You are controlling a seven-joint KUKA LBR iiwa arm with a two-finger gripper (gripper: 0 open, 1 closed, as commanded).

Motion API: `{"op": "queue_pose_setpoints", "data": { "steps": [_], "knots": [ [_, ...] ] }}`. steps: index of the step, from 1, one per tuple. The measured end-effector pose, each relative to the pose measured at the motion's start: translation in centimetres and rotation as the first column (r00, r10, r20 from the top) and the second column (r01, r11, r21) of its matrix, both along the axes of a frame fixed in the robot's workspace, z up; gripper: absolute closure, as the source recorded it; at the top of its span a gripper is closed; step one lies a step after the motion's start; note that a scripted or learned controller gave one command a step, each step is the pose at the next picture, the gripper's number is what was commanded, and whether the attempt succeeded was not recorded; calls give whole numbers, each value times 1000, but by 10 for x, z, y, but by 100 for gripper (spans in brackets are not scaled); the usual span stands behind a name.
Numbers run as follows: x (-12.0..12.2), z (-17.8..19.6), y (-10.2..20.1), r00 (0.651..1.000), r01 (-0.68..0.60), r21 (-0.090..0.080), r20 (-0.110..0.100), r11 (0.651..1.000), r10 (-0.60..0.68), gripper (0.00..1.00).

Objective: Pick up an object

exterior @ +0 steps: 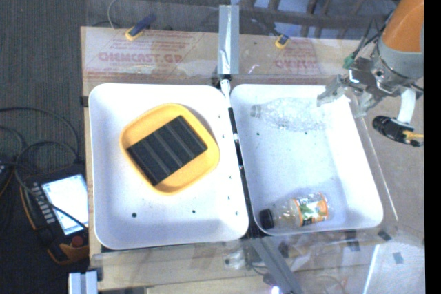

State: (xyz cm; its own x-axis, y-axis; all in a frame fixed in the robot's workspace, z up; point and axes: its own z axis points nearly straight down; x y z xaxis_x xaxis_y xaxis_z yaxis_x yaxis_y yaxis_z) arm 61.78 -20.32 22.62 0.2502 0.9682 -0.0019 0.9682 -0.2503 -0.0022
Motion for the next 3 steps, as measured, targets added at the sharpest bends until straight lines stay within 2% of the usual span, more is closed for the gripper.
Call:
{"op": "queue_pose_setpoints", "data": {
  "steps": [1,2,3],
  "knots": [
    [-64,-74,13,1000,-3,2,-1,1000,3,0],
    [-134,-72,26,969,-248,3,0,969,248,0],
    [-131,-135,44,944,-329,-5,11,944,329,0]
  ]
}}
